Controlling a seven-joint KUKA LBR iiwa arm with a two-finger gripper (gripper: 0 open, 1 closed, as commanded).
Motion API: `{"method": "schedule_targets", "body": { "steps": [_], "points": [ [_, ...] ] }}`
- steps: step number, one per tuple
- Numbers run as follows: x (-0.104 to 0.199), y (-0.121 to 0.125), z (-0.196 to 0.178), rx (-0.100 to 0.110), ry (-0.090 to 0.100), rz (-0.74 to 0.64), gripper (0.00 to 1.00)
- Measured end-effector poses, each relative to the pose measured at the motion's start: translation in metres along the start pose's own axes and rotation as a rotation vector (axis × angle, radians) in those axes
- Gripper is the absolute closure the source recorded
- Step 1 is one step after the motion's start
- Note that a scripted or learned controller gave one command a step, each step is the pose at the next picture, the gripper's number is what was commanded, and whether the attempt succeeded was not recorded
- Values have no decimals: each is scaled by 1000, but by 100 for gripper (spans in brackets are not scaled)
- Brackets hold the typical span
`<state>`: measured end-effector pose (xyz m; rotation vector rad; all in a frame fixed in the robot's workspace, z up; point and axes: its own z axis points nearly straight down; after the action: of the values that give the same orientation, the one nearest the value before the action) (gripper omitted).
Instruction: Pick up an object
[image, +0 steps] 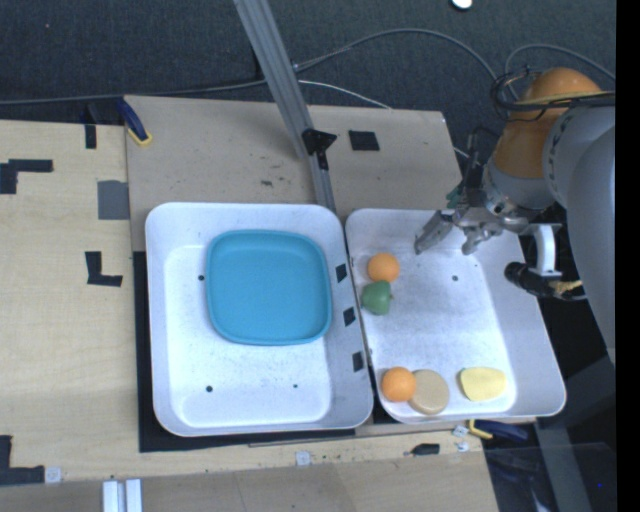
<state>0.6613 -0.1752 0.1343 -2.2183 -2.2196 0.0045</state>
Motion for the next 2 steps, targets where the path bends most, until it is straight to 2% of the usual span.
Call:
{"method": "schedule_targets", "body": {
  "steps": [1, 2],
  "points": [
    [1, 0, 47, -2, -1, 0, 0],
    [1, 0, 35, -4, -1, -1, 100]
  ]
}}
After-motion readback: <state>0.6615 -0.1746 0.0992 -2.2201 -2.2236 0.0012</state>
